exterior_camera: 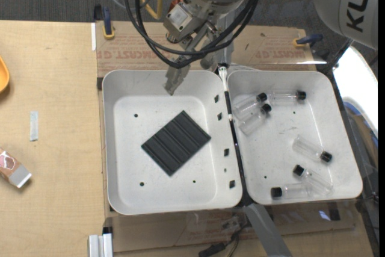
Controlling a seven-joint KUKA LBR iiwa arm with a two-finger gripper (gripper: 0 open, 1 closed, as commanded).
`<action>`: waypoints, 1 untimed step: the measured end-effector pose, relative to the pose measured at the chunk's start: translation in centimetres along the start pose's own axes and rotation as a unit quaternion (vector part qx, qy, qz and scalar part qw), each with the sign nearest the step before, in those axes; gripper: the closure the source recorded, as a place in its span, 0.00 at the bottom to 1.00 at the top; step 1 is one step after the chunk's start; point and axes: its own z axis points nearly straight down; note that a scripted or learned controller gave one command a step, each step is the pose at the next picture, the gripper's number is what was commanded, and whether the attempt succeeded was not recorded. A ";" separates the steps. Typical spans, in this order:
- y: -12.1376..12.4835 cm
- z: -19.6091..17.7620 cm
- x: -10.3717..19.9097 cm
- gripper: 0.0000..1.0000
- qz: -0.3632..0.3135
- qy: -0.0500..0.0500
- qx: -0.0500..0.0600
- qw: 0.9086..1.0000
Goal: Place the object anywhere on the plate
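I see dark ribbed plate (176,142) flat, turned diamond-wise, in left bin, below gripper (174,82); clear vials (252,111) at its right.

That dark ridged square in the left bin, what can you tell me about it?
The dark ridged plate is a flat, dark grey square with parallel grooves running across its top; it looks like rubber or plastic. It lies flat on the floor of the left white bin, turned so its corners point like a diamond, roughly in the bin's middle. Nothing rests on it and nothing touches it but the bin floor.
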 end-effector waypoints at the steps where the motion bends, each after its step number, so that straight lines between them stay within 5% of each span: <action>1: -2.6 8.4 2.0 0.00 -0.196 -0.001 -0.002 0.981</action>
